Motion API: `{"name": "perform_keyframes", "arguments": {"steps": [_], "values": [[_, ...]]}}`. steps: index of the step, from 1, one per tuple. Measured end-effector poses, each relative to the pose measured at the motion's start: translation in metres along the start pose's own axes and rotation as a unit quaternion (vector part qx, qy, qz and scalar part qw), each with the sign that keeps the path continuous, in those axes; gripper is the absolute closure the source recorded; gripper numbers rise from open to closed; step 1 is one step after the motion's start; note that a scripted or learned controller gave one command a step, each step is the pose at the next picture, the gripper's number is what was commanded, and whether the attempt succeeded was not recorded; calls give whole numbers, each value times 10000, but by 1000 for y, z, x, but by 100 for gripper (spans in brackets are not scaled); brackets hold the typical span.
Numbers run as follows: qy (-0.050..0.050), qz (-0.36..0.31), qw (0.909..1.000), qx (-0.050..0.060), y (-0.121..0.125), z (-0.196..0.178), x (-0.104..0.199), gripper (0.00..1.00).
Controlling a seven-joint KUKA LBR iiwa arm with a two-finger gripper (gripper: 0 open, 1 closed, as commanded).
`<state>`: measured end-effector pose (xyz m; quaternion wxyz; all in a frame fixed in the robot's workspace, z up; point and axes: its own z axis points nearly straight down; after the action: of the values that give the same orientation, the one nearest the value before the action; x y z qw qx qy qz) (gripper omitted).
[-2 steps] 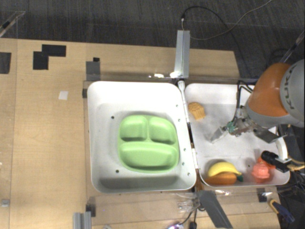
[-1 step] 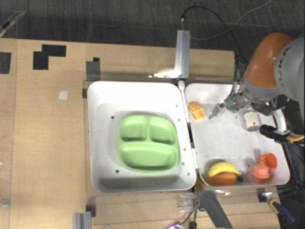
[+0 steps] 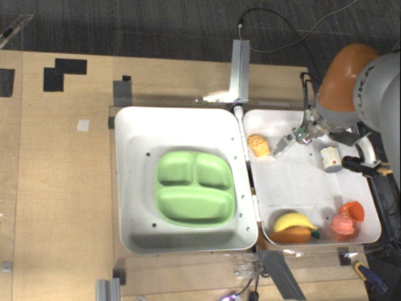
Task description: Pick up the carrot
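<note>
**Carrot at the near edge of the right bin, gripper up at the far side**

The carrot lies along the near wall of the right bin, its green end pointing right. A banana rests against it — touching, just behind. Further right in the same corner area sit a pink toy and an orange cup, close together. Near the bin's left wall, toward the far side, is a small yellow-orange food piece.

The gripper hangs just beside that piece, well apart from the carrot; whether its fingers are apart or together cannot be told.

In the left bin sits a green divided plate.
</note>
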<state>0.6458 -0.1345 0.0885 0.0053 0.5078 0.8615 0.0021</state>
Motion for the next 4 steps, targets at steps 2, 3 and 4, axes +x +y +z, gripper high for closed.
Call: {"name": "perform_keyframes", "arguments": {"steps": [2,3,4], "values": [[15,-738,9973,2,46,-99,65,0],[3,-321,9995,-8,1,-1,50,0],[-14,-332,9994,-49,5,-15,50,100]]}}
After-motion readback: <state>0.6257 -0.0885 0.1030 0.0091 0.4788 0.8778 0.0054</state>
